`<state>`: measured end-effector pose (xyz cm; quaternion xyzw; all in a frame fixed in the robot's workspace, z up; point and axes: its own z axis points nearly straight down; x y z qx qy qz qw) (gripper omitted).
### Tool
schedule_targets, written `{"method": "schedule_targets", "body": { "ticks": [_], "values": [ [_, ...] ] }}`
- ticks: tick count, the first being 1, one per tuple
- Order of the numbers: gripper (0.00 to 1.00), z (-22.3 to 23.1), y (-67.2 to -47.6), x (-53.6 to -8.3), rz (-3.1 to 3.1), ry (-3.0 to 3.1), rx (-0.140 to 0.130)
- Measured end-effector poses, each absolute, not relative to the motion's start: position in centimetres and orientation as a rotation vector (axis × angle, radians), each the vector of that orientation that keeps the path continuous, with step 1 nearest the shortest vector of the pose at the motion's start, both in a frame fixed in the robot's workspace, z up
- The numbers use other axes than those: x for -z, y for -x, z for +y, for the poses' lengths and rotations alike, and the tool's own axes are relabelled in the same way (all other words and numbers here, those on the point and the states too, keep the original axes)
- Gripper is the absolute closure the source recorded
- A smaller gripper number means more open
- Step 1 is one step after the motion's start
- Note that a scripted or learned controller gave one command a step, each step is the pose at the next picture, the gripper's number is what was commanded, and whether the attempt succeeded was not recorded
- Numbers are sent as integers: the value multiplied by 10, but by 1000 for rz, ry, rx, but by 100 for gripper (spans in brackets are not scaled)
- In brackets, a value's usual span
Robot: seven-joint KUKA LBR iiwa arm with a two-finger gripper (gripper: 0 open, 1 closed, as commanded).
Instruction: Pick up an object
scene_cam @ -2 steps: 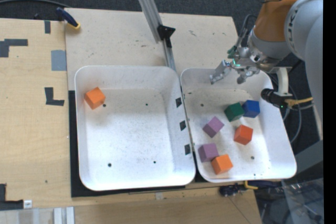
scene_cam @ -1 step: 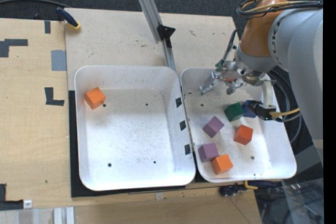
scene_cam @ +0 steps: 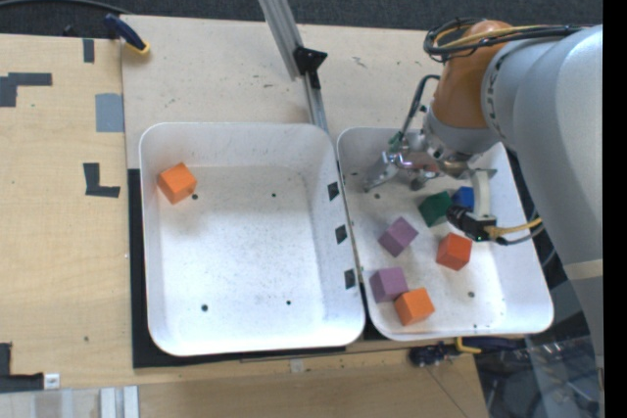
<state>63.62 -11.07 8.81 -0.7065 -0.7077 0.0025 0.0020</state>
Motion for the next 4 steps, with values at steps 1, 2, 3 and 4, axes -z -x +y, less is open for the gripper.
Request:
{"method": "schedule_targets", "body": {
  "ticks": [1, 2, 3, 4],
  "values": [
    [100, -110, -638, -102, -2225, 2216, -3],
    [100, -105, -642, -164, -2227, 2222, 5],
    [100, -106, -633, -214, -2225, 2222, 4],
    [100, -106, -633, -223, -2222, 2220, 0]
  ]
}}
